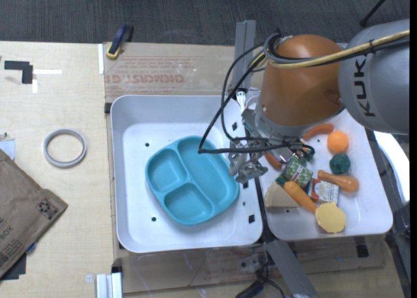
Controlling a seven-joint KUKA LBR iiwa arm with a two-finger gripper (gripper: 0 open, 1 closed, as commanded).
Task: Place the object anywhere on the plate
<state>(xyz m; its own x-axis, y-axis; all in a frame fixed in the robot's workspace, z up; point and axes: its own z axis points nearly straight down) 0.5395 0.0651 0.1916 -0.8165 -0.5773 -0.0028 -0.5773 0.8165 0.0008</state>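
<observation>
My claw (246, 167) hangs low over the divide between the two white bins, just at the right edge of the blue plate (191, 180) that lies in the left bin (130, 160), and whether it is open or closed on anything I cannot tell from up here. The toy food sits in the right bin (374, 215): an orange ball (337, 141), a green piece (339, 163), a carrot (300, 195), a yellow round (330, 218) and a pale wedge (280, 197), none of it on the plate.
</observation>
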